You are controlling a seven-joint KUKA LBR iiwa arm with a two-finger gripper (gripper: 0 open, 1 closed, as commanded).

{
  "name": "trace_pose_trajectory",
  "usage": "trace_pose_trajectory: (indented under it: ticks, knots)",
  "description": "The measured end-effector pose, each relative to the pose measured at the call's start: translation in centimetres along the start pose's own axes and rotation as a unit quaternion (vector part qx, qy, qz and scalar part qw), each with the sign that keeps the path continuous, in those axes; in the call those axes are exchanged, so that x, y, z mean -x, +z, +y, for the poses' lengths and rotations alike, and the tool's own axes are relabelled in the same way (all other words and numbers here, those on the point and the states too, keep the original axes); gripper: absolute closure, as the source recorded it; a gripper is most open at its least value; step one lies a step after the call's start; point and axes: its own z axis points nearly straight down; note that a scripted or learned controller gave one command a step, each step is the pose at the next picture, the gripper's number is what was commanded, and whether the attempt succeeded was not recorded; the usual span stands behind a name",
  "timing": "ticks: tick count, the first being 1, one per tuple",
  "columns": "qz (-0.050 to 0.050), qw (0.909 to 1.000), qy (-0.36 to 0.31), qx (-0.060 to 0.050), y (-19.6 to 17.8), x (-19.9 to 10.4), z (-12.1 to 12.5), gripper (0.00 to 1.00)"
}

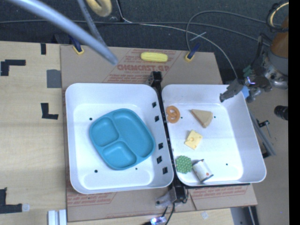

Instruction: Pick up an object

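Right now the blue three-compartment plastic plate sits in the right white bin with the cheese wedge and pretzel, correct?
Not quite. The camera view shows the blue three-compartment plastic plate alone in the left white bin; the yellow cheese wedge and orange pretzel lie in the right white bin.

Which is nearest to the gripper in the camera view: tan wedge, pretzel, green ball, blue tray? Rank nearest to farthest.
Measured from the gripper, at the right bin's upper right corner:
1. Tan wedge, upper middle of the right bin.
2. Pretzel, by the right bin's left wall.
3. Green ball, near the right bin's lower left.
4. Blue tray, in the left bin.
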Motion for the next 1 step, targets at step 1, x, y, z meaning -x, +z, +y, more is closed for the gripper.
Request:
trace_pose_trajectory:
  ticks: [1]
  knots:
    - [-0.001, 1.0, -0.002, 0.006, -0.71, -0.04, 0.2, 0.0]
